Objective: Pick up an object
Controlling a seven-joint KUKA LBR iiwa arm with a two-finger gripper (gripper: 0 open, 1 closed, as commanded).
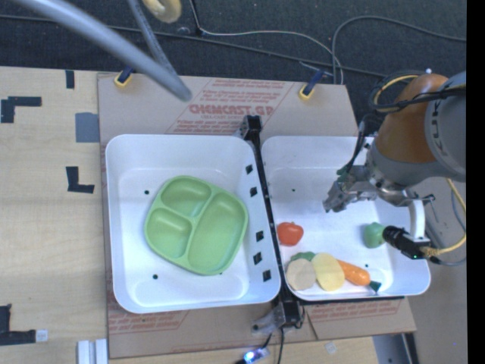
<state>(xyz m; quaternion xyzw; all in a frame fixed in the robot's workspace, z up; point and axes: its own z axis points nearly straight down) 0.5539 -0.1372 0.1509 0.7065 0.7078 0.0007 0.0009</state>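
in right bin (303,154), carrot (354,272) lying left-right

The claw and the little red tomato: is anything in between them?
No. In the camera view, just bare white floor of the right bin lies between the claw and the red tomato.

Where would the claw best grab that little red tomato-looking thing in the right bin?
Probably straight down from above, closing across the middle of the red piece. It is small and roundish, and sits apart from the other food toys on bare floor of the right bin, so its sides are free. The divider wall to its left argues against a sideways approach.
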